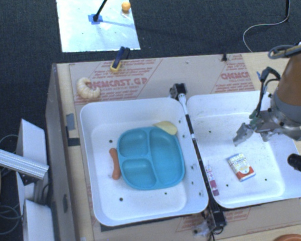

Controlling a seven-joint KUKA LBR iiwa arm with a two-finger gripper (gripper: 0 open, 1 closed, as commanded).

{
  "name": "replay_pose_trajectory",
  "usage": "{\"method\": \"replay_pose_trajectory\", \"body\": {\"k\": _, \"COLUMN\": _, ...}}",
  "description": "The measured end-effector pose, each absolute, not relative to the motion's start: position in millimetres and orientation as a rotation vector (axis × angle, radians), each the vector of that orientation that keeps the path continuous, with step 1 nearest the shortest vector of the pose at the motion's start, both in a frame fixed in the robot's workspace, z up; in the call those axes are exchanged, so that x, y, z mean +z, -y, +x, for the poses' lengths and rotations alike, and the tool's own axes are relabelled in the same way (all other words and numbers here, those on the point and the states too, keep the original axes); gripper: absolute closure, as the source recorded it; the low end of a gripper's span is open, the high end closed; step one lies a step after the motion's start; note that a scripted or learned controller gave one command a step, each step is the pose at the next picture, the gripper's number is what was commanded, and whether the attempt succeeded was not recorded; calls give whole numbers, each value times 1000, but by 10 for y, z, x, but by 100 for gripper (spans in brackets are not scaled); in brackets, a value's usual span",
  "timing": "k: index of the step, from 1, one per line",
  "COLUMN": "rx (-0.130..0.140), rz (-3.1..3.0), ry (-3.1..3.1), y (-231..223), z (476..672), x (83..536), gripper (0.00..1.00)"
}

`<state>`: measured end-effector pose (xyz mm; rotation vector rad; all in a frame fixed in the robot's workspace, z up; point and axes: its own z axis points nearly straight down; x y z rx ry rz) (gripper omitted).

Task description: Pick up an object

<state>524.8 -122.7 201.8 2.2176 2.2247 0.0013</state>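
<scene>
Dark carpet surrounds your brown cardboard-topped bench (136, 79), which carries two shallow white bins side by side across the middle of the frame. Your grey arm with its orange band (298, 84) reaches in from the right edge, and its two-finger gripper (243, 133) hangs over the right-hand white bin (213, 114), with nothing visible between the fingers; whether they stand apart or together you cannot tell from this slant. The likeliest target, a small orange-and-white carton (241, 167) lying flat, sits just below and slightly left of the gripper in the frame, near but apart from it. Your risks, as a judgement: the carton lies low and flat, so a descent that is off-centre could push it aside or let the fingers close above it on nothing; it also lies at an angle, so fingers not aligned with its narrow sides may only skid over it. A thin pink-and-white stick-shaped packet (211, 177) rests against that bin's left wall, too near the wall for an easy grip. In the left-hand white bin (97, 149) you have a light blue plastic divided tray (150, 158), a pale yellow rounded piece (165, 127) touching its upper right rim, and an orange sausage-shaped toy (114, 163) just left of it.
</scene>
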Motion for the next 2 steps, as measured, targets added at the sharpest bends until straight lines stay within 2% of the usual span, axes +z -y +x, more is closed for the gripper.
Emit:
{"method": "replay_pose_trajectory", "body": {"k": 1, "rx": -1, "rz": 2222, "ry": -2223, "y": 1387, "z": 5076, "x": 1137, "gripper": 0}}
{"method": "replay_pose_trajectory", "body": {"k": 2, "rx": 1, "rz": 2220, "ry": -2222, "y": 1324, "z": 4868, "x": 843, "gripper": 0}}
